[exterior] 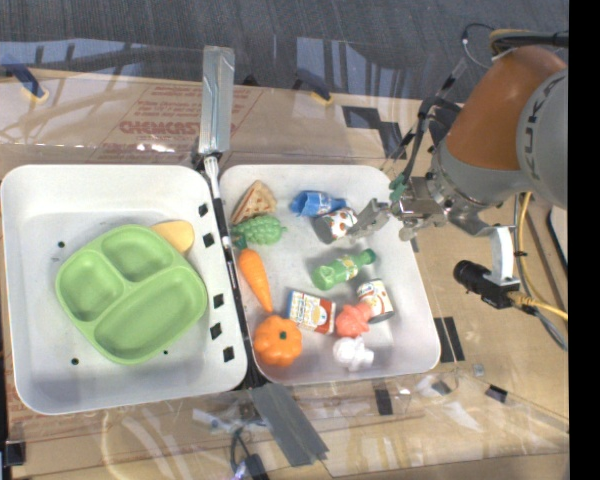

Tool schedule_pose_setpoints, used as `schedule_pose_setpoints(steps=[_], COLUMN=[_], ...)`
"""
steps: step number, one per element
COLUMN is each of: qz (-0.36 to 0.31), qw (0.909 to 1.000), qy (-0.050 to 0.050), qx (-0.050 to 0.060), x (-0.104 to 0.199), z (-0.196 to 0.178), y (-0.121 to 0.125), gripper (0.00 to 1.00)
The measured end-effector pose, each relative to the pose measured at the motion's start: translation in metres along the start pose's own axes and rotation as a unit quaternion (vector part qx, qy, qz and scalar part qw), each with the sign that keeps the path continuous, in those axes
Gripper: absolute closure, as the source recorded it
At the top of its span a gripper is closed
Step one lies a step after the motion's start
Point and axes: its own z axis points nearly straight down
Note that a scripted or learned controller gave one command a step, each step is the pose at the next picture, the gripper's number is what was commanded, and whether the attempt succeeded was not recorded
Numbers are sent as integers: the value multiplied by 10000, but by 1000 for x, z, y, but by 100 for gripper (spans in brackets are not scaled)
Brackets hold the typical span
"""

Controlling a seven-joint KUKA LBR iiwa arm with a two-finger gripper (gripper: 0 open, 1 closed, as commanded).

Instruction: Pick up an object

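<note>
The hand (380,215) hangs over the right bin's (420,308) far edge; its grip cannot be told. One carrot (256,279) lies lengthwise, tip pointing near-right. One green bottle (341,268) lies left-right.

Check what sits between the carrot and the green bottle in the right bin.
Camera view: bare white bin floor between the carrot and the green bottle; the red-and-white carton lies just below that line.

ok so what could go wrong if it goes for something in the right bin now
1. The hand hangs at the right bin's upper right, where a dark toy and a blue toy lie close together; it may nudge one while going for the other.
2. The green bottle lies on its side and could roll away.
3. The carrot and pumpkin sit against the wall, leaving little room.
</note>
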Motion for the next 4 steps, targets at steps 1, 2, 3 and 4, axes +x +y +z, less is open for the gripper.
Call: schedule_pose_setpoints(steps=[1,2,3,4], qz=[-106,-285,-701,-333], qw=[9999,9996,9975,9994], qy=[-7,5,-5,-2], qx=[-7,21,-10,-4], x=[22,59,3,-21], z=[144,148,87,87], y=[47,82,36,-14], gripper=[0,0,0,0])
